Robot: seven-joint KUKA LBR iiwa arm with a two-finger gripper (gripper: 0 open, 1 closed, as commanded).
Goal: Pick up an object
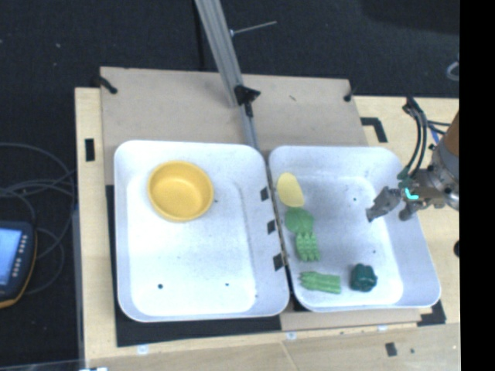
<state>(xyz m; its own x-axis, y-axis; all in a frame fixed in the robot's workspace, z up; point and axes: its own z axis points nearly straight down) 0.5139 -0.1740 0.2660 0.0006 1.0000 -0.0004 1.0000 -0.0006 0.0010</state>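
My gripper (393,207) hangs over the right edge of the right bin (340,161), open, with nothing between its fingers. Along that bin's left side lie a pale yellow piece (290,190), a round green piece (299,222) and a ridged green block (307,246). Near its front edge rest a long green piece (320,282) and a dark green lump (363,277). The lump is the nearest of these to the gripper, a fair way in front of it and a little to its left. A yellow bowl (181,191) sits in the left bin (193,284).
A metal rail (224,45) slants down from the top to the gap between the bins. Cables (418,134) loop above the wrist at the right. A handheld screen device (11,257) lies off the bench at the far left.
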